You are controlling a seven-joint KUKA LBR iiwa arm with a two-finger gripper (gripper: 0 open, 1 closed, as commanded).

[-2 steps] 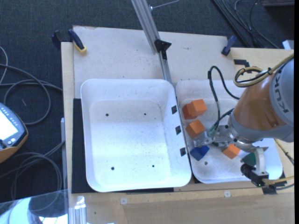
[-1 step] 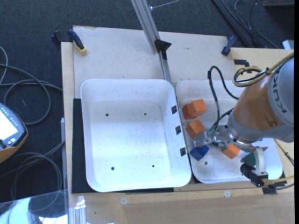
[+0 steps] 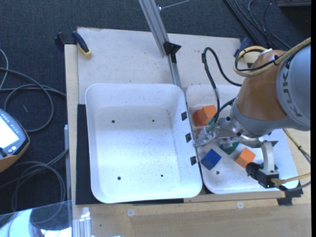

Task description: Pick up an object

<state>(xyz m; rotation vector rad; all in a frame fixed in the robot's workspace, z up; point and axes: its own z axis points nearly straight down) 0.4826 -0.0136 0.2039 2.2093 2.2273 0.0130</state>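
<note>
1. Pale wooden bench (image 3: 123,58), speckled, bearing both bins, on dark carpet with loose black cables at left and upper right.
2. Grey robot arm (image 3: 291,90) with a broad orange band above the wrist, reaching in from the right and hanging over the right bin.
3. Shallow white plastic left bin (image 3: 98,98), rounded corners, a few small dark dots on its floor.
4. Shallow white plastic right bin (image 3: 222,184), touching the left bin along their shared wall, largely covered by the arm.
5. Slanted silver metal rail (image 3: 153,19) running from the top edge down to the seam between the bins.
6. Two-finger metal gripper (image 3: 215,132) low in the right bin near the shared wall; cannot tell how far apart its tips stand, nor whether anything sits between them.
7. Orange block (image 3: 203,115) at the back of the right bin, just beside the gripper.
8. Blue cube (image 3: 211,159) near the bin's front, below the gripper.
9. Smaller orange block (image 3: 245,156) right of the blue cube.
10. Green piece (image 3: 228,147) between those two, partly hidden by the wrist.
11. Yellow-and-blue clamp (image 3: 81,43) on the bench's far left corner.
</note>
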